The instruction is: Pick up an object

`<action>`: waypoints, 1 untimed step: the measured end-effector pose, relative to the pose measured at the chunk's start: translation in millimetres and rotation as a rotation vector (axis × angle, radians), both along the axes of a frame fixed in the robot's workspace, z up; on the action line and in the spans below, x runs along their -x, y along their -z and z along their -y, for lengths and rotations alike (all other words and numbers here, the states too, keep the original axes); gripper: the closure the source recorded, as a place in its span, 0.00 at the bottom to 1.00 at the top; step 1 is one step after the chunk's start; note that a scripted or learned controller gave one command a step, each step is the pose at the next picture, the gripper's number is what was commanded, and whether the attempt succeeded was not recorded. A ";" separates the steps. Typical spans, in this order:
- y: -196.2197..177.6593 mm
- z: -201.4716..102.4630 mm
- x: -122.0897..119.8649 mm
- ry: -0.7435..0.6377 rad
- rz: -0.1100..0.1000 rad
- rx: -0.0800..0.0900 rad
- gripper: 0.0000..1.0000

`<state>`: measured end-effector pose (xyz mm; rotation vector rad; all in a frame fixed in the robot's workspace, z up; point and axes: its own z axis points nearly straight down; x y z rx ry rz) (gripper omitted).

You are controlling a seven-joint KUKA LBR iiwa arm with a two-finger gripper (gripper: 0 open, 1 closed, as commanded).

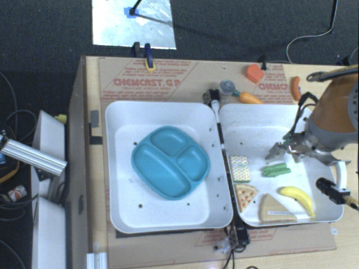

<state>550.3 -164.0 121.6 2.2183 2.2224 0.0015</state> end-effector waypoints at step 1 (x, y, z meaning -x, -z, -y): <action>33.0 -25.6 30.2 0.002 0.012 0.007 0.00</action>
